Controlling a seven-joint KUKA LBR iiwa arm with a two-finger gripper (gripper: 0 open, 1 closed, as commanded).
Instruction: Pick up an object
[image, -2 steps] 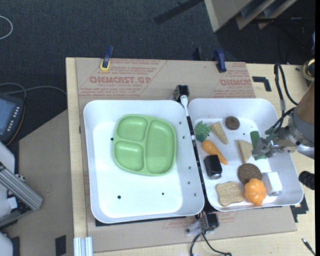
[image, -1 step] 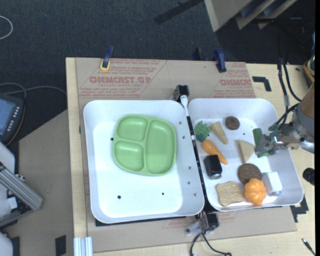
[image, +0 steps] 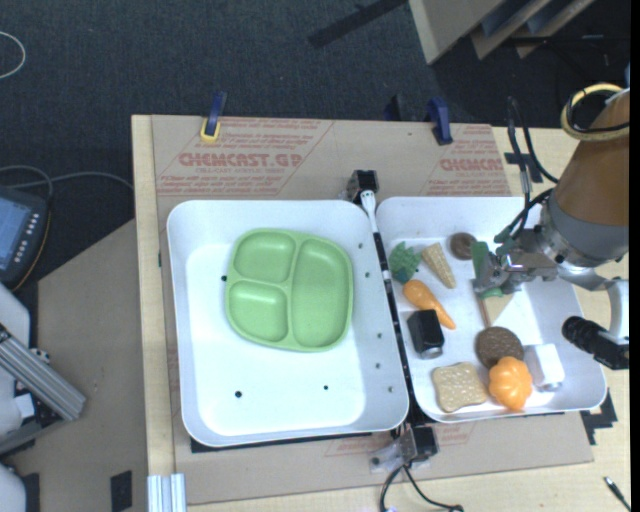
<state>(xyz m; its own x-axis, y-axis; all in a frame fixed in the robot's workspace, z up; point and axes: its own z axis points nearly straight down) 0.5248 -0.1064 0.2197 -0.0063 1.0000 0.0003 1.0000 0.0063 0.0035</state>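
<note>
Two shallow white bins sit side by side on a brown, paper-covered surface (image: 300, 165), seen from above at a slant. The left bin (image: 200, 330) holds a green divided plate (image: 290, 290). The right bin (image: 590, 395) holds play food: broccoli (image: 404, 262), a cone (image: 438, 265), a carrot (image: 428, 300), a black block (image: 426, 332), a brown disc (image: 462, 245), a tan wedge (image: 494, 308), a dark cookie (image: 497, 346), a slice of toast (image: 459, 387), an orange pumpkin (image: 510, 383) and a white block (image: 546, 362).

The arm reaches in from the right, and its claw (image: 490, 275) hangs low over the right bin, just above the tan wedge. Whether the claw is spread or pressed together cannot be told from this angle, and nothing can be seen pinched in it.

The step appears to be the descent onto one item. The wedge, directly beneath, looks the likeliest target. To do it well, the claw should come straight down, centred across the wedge's narrow width, clear of the cookie just below it and the disc near above. The wedge lies flat, so the tips would need to reach nearly to the bin floor before closing.

Red print on the surface reads "CHEMCAST G P" at upper left and repeats, partly cut off by the arm, at upper right. A smaller line under it is too small to read.
</note>
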